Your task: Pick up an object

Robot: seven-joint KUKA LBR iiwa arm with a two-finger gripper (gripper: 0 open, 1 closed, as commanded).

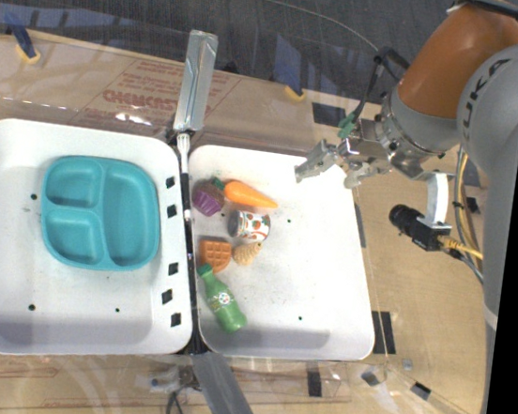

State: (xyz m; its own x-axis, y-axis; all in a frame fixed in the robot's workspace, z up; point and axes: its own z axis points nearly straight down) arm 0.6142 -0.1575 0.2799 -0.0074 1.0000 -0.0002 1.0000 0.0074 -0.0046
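My gripper (336,168) hangs over the far right corner of the right bin (324,286), its two fingers spread open with nothing between them. Left of it, toward the bin's left side, lie an orange carrot (249,194), a purple piece (207,200), a small printed can (253,225), a waffle-like brown piece (216,254), a beige piece (246,253) and a green bottle (224,303). The carrot is the nearest to the gripper, about a hand's width to its lower left.
The left bin (1,300) holds a teal divided plate (102,213). A grey metal bar (196,79) stands at the far end of the ridge between the bins. The right half of the right bin is bare white floor.
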